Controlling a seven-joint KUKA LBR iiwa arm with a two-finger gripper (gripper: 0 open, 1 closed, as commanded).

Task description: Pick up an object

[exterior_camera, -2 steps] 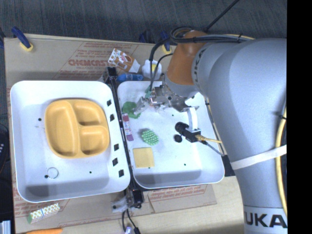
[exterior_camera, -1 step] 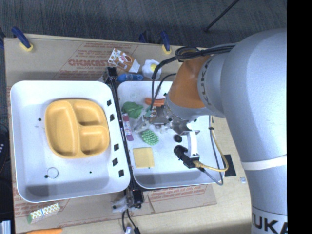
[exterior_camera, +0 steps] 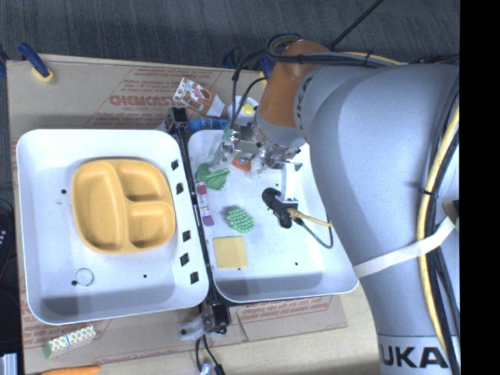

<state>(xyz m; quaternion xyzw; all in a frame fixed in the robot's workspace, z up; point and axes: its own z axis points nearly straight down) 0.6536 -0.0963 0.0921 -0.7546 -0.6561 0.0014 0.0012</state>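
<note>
Grey metal two-finger claw [exterior_camera: 248, 153] low over right white bin's [exterior_camera: 312, 276] far end; finger state impossible to tell. Just left: crumpled green leafy piece [exterior_camera: 211, 176]. Nearer camera: bumpy green ball [exterior_camera: 241, 219], flat yellow square [exterior_camera: 230, 252].

End effector [exterior_camera: 251, 151] low over right bin [exterior_camera: 312, 276].

Bench [exterior_camera: 117, 100], cardboard-covered. Right bin [exterior_camera: 328, 276] sits under the gripper [exterior_camera: 254, 153]; left bin [exterior_camera: 39, 233] beside it, touching. Small packet [exterior_camera: 191, 94] just behind gripper, wrapper [exterior_camera: 70, 340] at far front-left corner.
</note>
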